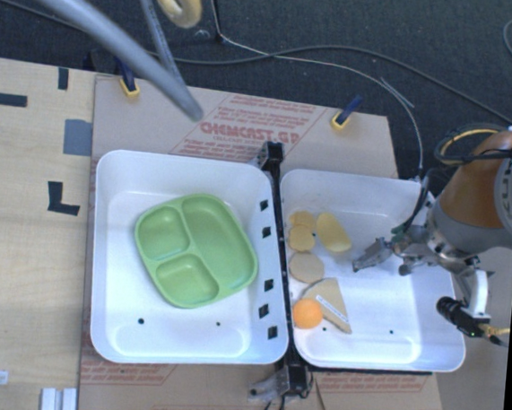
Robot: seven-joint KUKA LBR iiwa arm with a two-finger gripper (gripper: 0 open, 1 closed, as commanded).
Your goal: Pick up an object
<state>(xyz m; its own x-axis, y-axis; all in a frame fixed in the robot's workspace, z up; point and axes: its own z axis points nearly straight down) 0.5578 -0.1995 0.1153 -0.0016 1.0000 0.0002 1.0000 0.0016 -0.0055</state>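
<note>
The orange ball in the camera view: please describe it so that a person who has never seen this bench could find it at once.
Look at the right white bin, the one the gripper reaches into. A small group of pale food pieces lies along its left wall; follow it to the near end. There sits the orange ball, touching a pale wedge, the only round, bright orange thing among beige and yellow neighbours.

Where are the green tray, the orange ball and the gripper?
green tray [197, 249]: camera view, on the ridge between its compartments.
orange ball [307, 314]: camera view, on the middle of the ball.
gripper [370, 257]: camera view, at its fingertips over the right bin.
</note>
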